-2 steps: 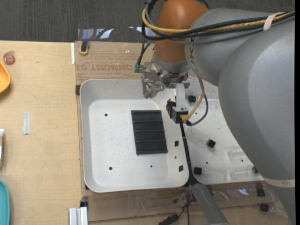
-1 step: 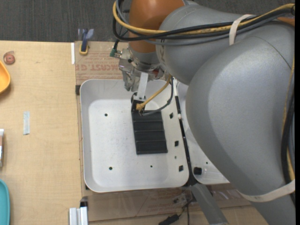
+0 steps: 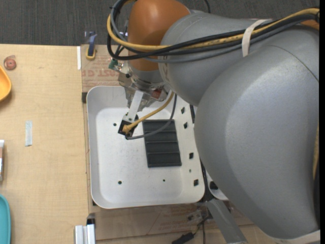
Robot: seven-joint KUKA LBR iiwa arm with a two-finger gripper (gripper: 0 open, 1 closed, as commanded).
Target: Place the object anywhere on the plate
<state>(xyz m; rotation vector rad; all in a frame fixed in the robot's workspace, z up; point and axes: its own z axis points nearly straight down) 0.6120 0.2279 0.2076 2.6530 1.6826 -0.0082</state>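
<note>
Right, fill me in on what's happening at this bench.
The grey arm reaches in from the right and hangs over a white bin, with its gripper low above the bin's far end. A black ribbed slab lies flat on the bin floor just beside the gripper, not lifted, so nothing has been picked up yet. On the wooden bench to the left, an orange item and a teal item poke in at the edge.

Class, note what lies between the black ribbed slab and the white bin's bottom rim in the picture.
The camera view shows bare bin floor between the black ribbed slab and the rim of the white bin, save one small dark dot.
</note>
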